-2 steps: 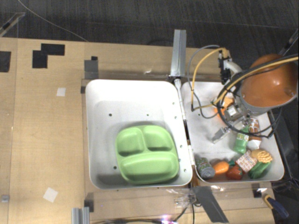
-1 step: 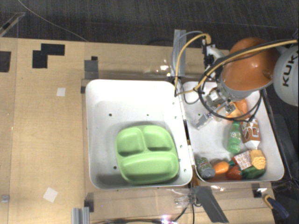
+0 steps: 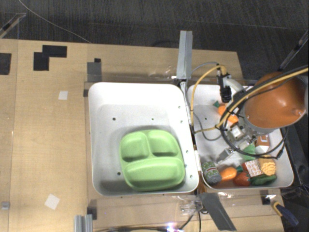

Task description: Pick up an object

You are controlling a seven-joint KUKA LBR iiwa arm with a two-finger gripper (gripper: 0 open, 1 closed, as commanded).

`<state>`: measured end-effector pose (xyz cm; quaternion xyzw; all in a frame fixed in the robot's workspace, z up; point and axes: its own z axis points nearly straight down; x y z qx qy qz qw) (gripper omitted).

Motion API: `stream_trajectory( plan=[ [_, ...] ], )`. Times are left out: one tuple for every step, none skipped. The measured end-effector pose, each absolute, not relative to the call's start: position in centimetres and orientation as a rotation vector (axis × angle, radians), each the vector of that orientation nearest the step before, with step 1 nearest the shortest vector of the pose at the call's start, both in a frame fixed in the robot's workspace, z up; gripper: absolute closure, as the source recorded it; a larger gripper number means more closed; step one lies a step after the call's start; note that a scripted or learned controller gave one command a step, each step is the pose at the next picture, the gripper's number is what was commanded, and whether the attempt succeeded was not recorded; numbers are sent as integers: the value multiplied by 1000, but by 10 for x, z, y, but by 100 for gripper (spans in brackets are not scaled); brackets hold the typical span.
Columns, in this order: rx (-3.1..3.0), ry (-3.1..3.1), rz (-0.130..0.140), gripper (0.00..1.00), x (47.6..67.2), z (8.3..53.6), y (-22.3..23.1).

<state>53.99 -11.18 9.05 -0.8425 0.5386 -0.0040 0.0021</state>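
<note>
The arm (image 3: 275,105) hangs low over the right bin (image 3: 288,175), likely going for the small toys (image 3: 241,170) heaped just right of the green tray (image 3: 152,161). Honestly can't tell what its grasp is doing.

Left bin (image 3: 104,129) roomy beside green tray (image 3: 152,159)
</note>
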Motion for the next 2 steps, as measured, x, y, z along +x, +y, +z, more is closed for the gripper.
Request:
stream_trajectory(
  plan=[
    [-2634,1686,-20,100,543,103,-108],
    [-2689,1606,-22,100,571,236,-61]
  ],
)
